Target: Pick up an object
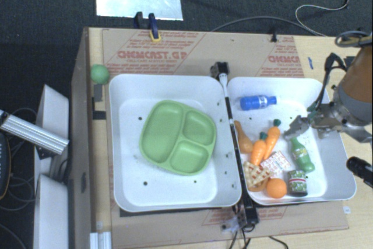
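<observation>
Camera view looks down on the desk (pixel 175 46), where two shallow white bins sit side by side. The left white plastic bin (pixel 125 125) holds a pale green three-compartment plate (pixel 178 137) lying flat near its centre. The right white plastic bin (pixel 335 175) holds the loose things: a blue plastic bottle (pixel 257 102) lying on its side toward the upper part, two orange toy carrots (pixel 263 147) leaning together in the middle, a small green plastic bottle (pixel 301 154) just right of them, an orange ball-shaped fruit (pixel 277 188), a dark can with a green label (pixel 297 182), and a red-and-white wrapped packet (pixel 275 161) near the lower edge. The grey arm enters from the right of the frame, and its claw (pixel 303 125) hangs low over the right bin, just above the green bottle and beside the carrots. Whether the claw is spread or pressed together I cannot tell from this angle, and nothing visibly sits in it. The step in hand looks like the approach to a grasp. The next move probably calls for lowering squarely onto one item, most likely the green bottle, without nudging the crowded neighbours.
</observation>
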`<control>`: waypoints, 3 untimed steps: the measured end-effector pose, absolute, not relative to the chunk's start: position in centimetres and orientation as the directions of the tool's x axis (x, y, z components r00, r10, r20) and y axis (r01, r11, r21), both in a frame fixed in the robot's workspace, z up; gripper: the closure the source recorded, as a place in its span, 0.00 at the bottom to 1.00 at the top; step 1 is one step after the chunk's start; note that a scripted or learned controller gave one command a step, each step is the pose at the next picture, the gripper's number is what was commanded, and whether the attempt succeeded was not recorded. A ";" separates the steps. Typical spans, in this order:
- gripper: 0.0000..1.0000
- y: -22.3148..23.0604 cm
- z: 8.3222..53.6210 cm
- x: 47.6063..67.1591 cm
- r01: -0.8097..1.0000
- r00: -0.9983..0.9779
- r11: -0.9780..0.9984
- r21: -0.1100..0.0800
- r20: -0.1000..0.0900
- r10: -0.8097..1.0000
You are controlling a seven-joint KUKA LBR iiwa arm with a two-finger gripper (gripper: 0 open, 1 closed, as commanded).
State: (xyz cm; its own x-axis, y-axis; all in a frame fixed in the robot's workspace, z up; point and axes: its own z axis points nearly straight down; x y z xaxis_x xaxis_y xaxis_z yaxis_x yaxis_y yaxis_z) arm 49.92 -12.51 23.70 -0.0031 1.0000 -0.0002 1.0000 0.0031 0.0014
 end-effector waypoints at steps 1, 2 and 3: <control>0.00 -15.3 9.4 53.8 1.000 -0.001 0.001 0.002 0.000 1.000; 0.00 -15.8 8.5 59.6 1.000 -0.003 0.003 0.003 -0.001 1.000; 0.00 -14.1 8.3 66.0 1.000 0.000 0.000 -0.015 0.001 1.000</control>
